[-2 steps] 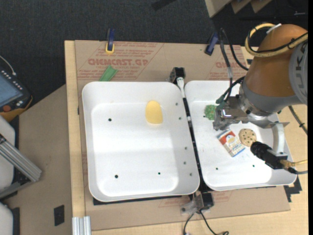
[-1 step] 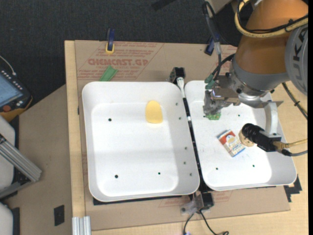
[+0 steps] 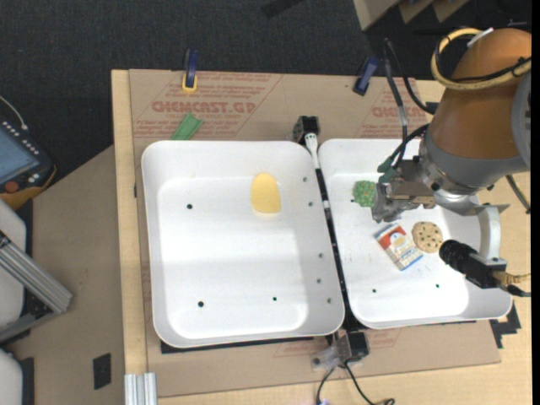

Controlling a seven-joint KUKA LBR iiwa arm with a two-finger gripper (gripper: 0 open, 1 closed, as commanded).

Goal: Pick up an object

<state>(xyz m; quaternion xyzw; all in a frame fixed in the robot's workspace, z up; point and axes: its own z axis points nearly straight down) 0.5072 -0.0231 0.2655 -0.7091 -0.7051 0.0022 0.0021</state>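
While low over the right bin (image 3: 472, 306), jaws state unclear

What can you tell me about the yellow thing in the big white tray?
The yellow thing is a small rounded lump, dome-shaped at the top and flatter at the bottom, pale yellow and smooth, perhaps a toy food piece. It lies by itself on the floor of the left bin, in the upper middle part. Nothing touches it but the bin floor. The robot's hand is away over the right bin.
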